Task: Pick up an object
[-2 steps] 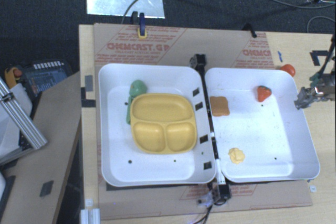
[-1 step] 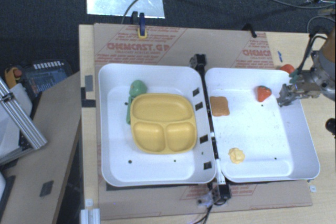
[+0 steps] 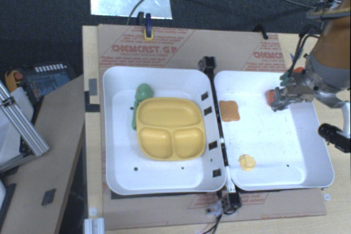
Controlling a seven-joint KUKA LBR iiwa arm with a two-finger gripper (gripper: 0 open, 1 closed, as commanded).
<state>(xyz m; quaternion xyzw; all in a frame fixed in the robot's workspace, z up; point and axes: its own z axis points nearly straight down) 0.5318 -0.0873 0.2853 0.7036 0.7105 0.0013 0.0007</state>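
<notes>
At the right of the frame the jaws of the gripper [image 3: 278,100] sit low over the upper right of the right bin [image 3: 307,172], against a small orange-red object [image 3: 271,96]; whether they are open or closed on it I cannot tell. This looks like the grasp step. Next comes a firm close and straight lift. Further left lie a tan square piece [image 3: 229,111] and yellow lump [image 3: 247,161]; the left bin [image 3: 118,172] holds a yellow tray [image 3: 170,129].

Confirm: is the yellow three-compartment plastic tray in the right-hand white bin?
No. The yellow three-compartment plastic tray lies in the left white bin, partly over a green object.
</notes>
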